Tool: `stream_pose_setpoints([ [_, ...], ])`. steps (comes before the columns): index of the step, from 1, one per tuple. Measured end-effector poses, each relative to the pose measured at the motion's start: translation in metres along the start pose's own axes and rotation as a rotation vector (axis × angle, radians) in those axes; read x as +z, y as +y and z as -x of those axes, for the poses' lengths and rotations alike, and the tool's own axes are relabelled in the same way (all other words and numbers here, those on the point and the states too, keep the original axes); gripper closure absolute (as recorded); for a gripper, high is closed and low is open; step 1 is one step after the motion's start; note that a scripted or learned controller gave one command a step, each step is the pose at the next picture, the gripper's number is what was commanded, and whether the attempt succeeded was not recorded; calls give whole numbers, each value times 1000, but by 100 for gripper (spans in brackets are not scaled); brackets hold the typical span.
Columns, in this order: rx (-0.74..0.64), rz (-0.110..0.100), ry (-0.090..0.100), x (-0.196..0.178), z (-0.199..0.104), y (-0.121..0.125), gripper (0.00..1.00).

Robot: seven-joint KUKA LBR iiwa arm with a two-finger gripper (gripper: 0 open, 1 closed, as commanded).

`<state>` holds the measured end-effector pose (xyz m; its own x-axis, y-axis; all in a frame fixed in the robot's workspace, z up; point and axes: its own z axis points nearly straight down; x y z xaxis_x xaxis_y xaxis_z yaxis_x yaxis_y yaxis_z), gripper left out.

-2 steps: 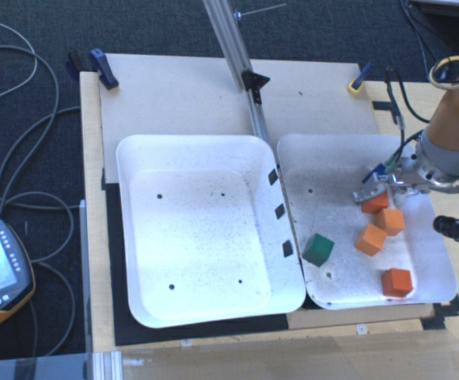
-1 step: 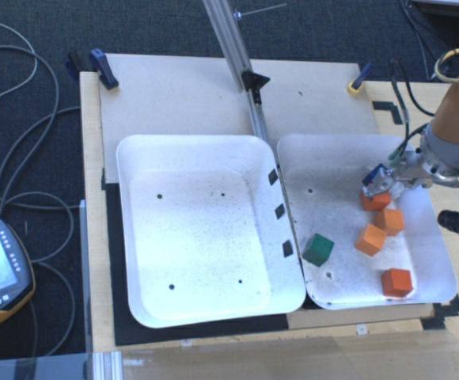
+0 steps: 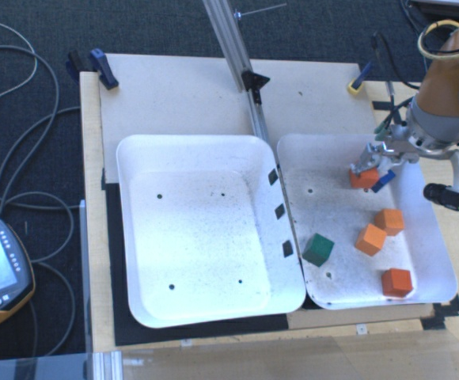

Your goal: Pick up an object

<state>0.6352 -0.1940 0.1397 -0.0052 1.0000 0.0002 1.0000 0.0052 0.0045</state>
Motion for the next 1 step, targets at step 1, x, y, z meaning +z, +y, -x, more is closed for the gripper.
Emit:
stream_pose_setpoints([
  [1, 3, -9, 13, 17, 20, -11, 100],
])
